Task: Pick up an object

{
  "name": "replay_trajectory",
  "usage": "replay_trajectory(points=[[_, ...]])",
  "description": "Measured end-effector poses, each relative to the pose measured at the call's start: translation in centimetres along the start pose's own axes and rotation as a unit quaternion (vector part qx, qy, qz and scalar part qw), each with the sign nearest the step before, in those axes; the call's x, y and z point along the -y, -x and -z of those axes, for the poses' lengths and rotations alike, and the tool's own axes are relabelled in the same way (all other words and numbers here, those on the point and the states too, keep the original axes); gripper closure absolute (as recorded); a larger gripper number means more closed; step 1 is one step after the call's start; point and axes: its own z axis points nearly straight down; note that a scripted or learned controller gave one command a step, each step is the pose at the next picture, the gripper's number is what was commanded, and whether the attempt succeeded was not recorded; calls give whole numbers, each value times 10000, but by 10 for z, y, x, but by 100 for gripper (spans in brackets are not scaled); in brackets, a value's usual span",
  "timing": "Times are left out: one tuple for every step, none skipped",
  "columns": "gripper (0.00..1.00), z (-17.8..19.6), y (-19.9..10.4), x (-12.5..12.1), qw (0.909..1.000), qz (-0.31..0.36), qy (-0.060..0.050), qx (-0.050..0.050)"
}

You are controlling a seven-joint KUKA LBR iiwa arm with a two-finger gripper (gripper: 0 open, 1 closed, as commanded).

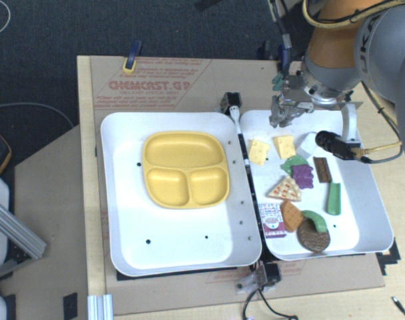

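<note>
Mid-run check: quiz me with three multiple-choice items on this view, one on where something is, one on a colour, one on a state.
1. Where is the yellow divided tray?
A. left bin
B. right bin
C. on the cardboard

2. What colour is the grape cluster?
A. red
B. purple
C. white

3. The pincer is
A. over the left bin
B. resting on the tray
C. at the right bin's far edge

Key: 1 A, it lies in the left bin. 2 B, it is purple. 3 C, it hangs at the right bin far rim, above the cheese pieces.

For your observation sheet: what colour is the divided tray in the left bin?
Yellow: the divided tray shows clearly in the camera view.
</note>
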Motion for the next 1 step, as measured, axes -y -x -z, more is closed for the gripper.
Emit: replay_trajectory(points=[[100,-6,-1,7,10000,-13,-26,-7]])
